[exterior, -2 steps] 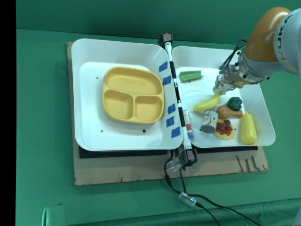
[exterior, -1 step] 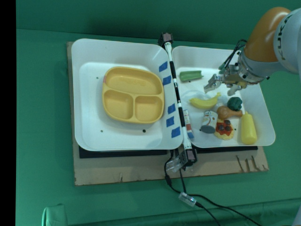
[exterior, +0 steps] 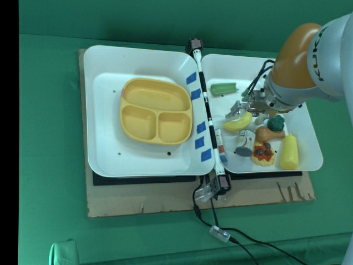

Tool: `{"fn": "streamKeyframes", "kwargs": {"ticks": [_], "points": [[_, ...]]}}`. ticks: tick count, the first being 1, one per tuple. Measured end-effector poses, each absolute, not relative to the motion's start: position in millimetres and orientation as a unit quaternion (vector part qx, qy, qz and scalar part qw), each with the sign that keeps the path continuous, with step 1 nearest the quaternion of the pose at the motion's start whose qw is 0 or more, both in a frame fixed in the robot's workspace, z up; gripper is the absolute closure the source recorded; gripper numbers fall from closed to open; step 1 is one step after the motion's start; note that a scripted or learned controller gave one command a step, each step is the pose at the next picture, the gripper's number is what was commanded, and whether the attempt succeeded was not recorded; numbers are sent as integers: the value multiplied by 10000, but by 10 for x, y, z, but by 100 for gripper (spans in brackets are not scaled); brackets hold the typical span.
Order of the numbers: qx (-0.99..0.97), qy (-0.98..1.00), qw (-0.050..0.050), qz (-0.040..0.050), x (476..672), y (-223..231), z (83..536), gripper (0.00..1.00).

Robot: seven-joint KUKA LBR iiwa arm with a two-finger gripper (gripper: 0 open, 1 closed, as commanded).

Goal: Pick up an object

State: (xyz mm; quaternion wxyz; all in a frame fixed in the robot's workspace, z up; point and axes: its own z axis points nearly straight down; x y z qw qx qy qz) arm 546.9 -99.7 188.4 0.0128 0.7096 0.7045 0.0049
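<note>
Camera view: gripper [exterior: 238, 109], metallic, low over right bin [exterior: 309, 148]; finger spread cannot be told, grasp not visible. Banana [exterior: 237, 122], smooth yellow crescent, directly beneath gripper, apparently touching. Green bean pod [exterior: 223, 88] just beyond gripper. Broccoli [exterior: 276, 123], chicken drumstick [exterior: 268, 133], pizza slice [exterior: 263, 154], yellow corn-like cylinder [exterior: 289, 151], small grey-white piece [exterior: 244, 143]: one each, glossy plastic, on near side of gripper. Left bin [exterior: 99, 104]: one yellow three-compartment tray [exterior: 156, 111], well apart from gripper. Two white bins on cardboard sheet [exterior: 165, 200], green cloth surface [exterior: 49, 148].
</note>
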Motion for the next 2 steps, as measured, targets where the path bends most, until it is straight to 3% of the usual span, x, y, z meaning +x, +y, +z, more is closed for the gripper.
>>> {"fn": "streamKeyframes", "kwargs": {"ticks": [1,2], "points": [[7118,7020,193,85,5497,-1025,2036,100],[7090,7052,41,30,5063,-322,3249,100]]}}
